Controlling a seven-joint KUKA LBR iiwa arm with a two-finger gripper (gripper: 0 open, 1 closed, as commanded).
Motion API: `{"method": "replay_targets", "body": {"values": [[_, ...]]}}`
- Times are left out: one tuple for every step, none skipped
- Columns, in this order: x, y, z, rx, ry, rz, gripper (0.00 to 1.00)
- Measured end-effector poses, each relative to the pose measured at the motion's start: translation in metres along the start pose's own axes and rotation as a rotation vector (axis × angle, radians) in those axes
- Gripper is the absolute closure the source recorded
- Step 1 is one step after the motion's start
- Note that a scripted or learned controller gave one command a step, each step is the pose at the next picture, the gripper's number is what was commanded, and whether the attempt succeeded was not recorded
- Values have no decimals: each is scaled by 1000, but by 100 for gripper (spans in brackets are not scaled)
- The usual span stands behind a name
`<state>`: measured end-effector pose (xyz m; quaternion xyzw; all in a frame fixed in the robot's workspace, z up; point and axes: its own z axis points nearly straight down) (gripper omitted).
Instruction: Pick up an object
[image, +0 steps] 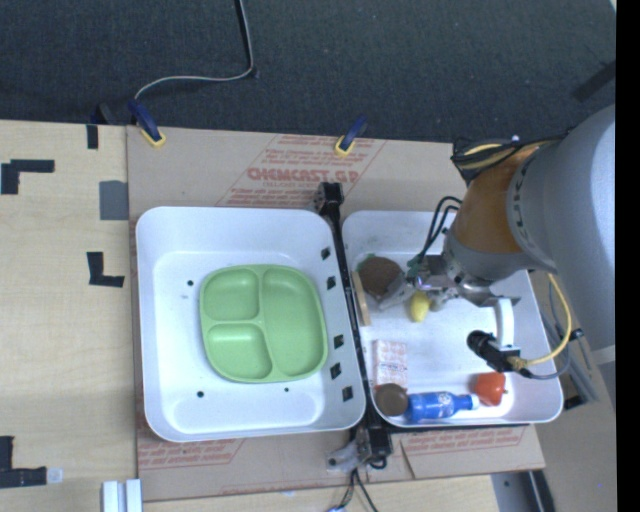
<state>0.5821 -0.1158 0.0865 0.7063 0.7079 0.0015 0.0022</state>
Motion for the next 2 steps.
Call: {"method": "replay_targets", "body": {"values": [[-1, 0, -10, 0, -3, 0, 100], [65, -17, -99, 4, 2, 0, 100]]}}
